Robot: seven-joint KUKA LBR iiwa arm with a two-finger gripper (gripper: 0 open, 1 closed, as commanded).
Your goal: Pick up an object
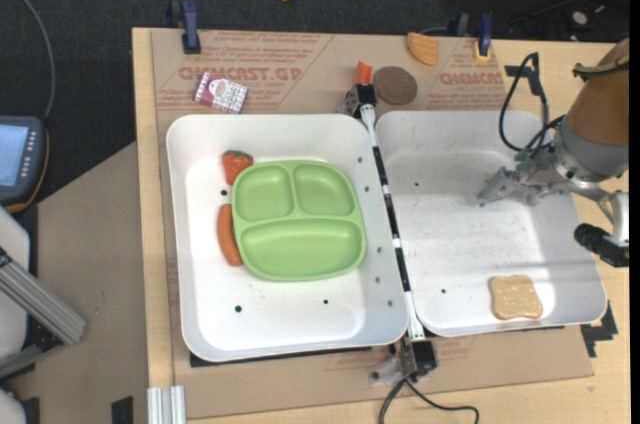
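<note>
My gripper [505, 187] hangs low over the upper right part of the right bin [450, 252], reaching in from the right under the grey wrist. Nothing shows in it. A tan slice of toast [515, 297] lies near that bin's front right corner, well below the gripper. In the left bin [195, 292] sits a green divided plate [297, 219]. An orange carrot-like piece [237, 164] pokes out at the plate's upper left, and another orange piece [229, 235] lies along its left edge, both partly under it.
On the bench behind the bins lie a pink-and-white packet [221, 92], a brown round disc [395, 85] and an orange wedge [423, 48]. Blue clamps [187, 24] grip the bench's back edge. A black cable [520, 107] loops above the gripper.
</note>
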